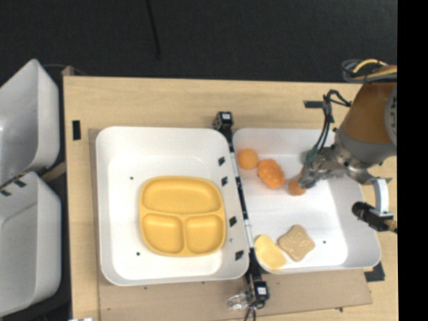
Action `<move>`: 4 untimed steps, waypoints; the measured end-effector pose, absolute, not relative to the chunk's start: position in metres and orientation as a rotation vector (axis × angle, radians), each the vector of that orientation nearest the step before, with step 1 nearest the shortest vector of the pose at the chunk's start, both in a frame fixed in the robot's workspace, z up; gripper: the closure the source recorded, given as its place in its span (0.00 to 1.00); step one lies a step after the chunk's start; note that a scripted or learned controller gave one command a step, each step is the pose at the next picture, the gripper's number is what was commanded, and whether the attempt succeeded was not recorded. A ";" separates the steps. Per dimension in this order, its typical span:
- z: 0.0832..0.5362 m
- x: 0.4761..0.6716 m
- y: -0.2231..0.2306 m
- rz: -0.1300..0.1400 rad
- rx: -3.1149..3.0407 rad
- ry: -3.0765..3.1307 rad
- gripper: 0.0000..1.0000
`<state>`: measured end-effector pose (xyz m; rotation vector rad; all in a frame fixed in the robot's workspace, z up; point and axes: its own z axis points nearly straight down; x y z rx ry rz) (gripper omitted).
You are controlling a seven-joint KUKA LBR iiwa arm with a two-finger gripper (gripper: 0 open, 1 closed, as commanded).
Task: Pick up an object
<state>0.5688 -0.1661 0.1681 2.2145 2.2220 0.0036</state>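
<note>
A yellow tray [182, 215] is sitting in the left bin [114, 259]; rightward, an orange ball [248, 159] and orange lump [271, 174] are lying beside the hand [304, 179], which is pressing down on a small orange piece [296, 188]. I cannot tell its opening; the piece may be slipping aside.

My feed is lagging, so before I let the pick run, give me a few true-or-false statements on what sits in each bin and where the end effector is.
1. The yellow divided tray lies in the left bin. True.
2. The end effector is over the left bin. False: it is over the right bin, beside a small orange piece.
3. The tan biscuit-like item lies at the right bin's near end. True.
4. The orange ball sits on the yellow tray. False: it is in the right bin.
</note>
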 end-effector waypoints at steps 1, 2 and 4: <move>0.221 0.571 -0.168 0.004 2.214 2.222 1.00; 0.227 0.576 -0.125 0.002 2.214 2.228 1.00; 0.213 0.593 -0.018 -0.002 2.216 2.232 1.00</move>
